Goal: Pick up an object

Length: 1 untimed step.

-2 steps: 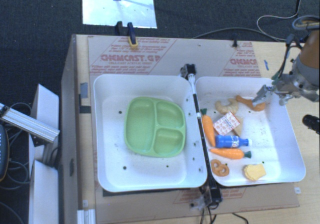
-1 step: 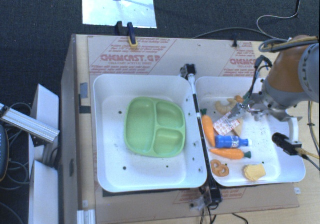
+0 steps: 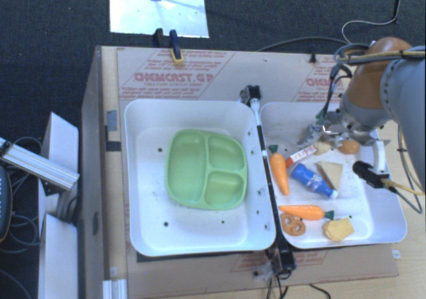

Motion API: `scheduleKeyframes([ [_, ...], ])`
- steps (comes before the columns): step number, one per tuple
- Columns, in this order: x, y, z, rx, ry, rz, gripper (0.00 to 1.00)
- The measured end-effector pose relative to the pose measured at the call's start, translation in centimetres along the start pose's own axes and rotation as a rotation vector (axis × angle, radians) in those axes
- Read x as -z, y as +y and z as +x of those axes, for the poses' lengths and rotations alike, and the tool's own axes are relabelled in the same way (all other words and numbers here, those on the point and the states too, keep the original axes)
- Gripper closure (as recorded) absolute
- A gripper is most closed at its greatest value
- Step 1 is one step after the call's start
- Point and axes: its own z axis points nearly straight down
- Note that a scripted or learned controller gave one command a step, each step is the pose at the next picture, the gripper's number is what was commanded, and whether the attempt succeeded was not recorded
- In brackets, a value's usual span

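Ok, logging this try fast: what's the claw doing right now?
Claw: low over the far end of the right bin, among the toy food; open or closed cannot be told.

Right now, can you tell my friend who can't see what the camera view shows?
A grey robot arm reaches from the right, its pincer low over toy food in the right bin: two carrots, a blue bottle, a pretzel and cheese. The left bin holds a green divided plate.
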Motion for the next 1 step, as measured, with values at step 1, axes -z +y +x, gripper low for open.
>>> scheduleKeyframes([
  [1, -0.17, 3.20, -0.30, -0.005, 0.013, 0.035, 0.00],
])
